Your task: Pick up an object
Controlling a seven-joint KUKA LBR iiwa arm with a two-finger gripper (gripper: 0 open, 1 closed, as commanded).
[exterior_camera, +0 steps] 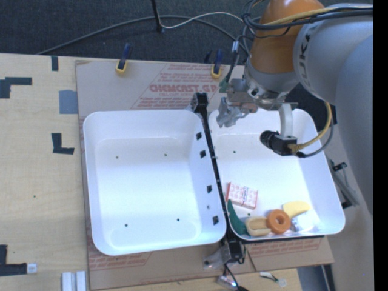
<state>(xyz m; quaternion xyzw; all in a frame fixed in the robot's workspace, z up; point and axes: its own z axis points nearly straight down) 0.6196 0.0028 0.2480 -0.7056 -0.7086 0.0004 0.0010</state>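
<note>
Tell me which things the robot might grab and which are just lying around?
For the job: the tool; in the right bin, the orange ring, pink-and-white packet, yellow piece, tan piece.

Just lying about: left bin, yellow clamps, cables.

The arm [339, 53] is seen coming in from the right, grey and thick. An orange band [284, 26] is worn just above the wrist. The wrist is bent down and to the left. The gripper [229, 115] is hung below the wrist, pointed down. Nothing can be seen between its tips. A yellow cable [320, 139] is looped beside the wrist.
</note>
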